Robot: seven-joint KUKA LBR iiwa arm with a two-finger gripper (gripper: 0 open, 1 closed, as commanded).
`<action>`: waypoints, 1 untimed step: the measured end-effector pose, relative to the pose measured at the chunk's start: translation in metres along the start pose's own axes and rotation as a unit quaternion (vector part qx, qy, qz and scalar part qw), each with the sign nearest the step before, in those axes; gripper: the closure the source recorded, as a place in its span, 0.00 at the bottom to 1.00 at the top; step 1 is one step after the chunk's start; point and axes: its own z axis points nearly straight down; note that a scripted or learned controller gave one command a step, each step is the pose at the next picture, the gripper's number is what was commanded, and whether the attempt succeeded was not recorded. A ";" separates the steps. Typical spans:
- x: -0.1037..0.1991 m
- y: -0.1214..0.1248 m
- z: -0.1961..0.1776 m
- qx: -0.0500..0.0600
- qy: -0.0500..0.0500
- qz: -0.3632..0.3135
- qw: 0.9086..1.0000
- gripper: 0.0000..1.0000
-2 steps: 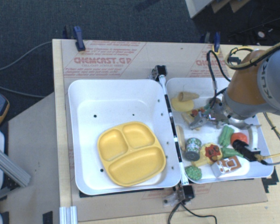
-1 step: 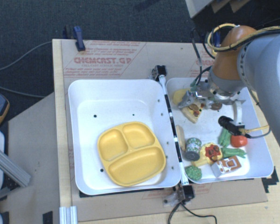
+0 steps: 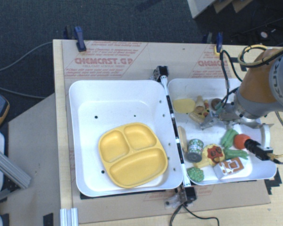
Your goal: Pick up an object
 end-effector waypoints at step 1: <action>0.050 0.066 -0.001 -0.007 0.000 -0.007 1.000 0.00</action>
